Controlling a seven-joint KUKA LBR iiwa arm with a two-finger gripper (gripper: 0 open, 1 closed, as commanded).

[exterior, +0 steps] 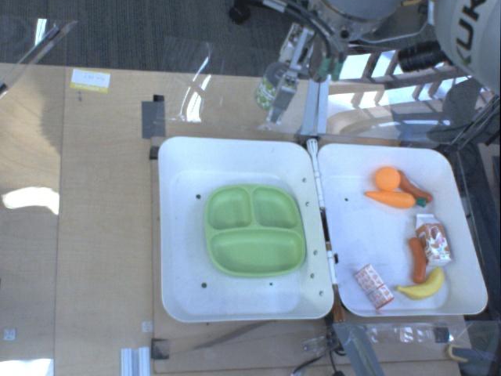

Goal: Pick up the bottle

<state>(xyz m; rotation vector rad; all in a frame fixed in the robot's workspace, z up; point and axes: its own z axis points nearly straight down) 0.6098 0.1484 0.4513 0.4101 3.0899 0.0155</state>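
1. Look to the upper middle of the frame: the claw hangs above the far edge of the worktop, clear of both bins, and a small clear bottle sits between its fingers. You can read the claw as closed on the bottle.
2. Judge the height from the setting: the bottle appears against the worktop and floor beyond the bins and not inside either one, so it looks lifted well up, which is what a pick calls for.
3. Note the tilt. The bottle leans with the claw instead of hanging straight, so the grip seems to be across its body at an angle; a slanted hold on a smooth thing could slip.
4. Study the bottle itself: it is see-through and pale, with a greenish patch low on its side that may be a label. Glare and its small size in the frame hide the cap.
5. Check the bins for context. The left bin carries a green divided plate. The right bin holds a carrot, an orange fruit, a banana, a sausage and two small packets.
6. On this evidence, treat the pick as largely achieved.
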